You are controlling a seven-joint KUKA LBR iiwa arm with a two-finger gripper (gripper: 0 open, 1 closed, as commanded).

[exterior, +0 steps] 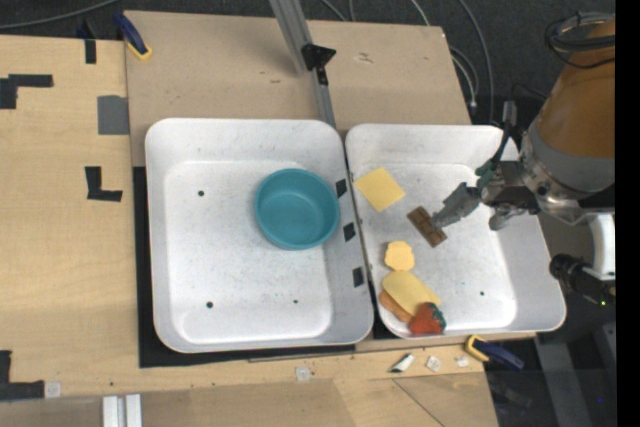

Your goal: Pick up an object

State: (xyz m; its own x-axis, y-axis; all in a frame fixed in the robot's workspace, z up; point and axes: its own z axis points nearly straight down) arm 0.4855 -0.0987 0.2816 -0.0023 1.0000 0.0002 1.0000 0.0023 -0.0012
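- Nearest candidate: a small dark brown block, flat on the floor of the right bin, about mid-bin, lying slantwise. My read: rigid, light, low profile. It should not deform, but there is little height to catch. I would take it across its short width, fingers set square to its long axis.
- The gripper hangs just right of and slightly beyond the block, angled down toward it. I see one grey finger clearly and cannot tell whether the pair stands open or closed. Nothing visibly between them.
- Other options in the same bin: a pale yellow flat square at far left, likely thin and hard to get under; a small orange round piece near the middle-left; a yellow cylinder-like piece at the near edge, touching a red item. These look like toy food, light and probably smooth plastic, so slip is my worry.
- The near cluster is crowded, so a grab there risks catching two.
- Left bin holds a blue bowl, upright, well apart. Rim grip only.
- Both bins sit on the counter.
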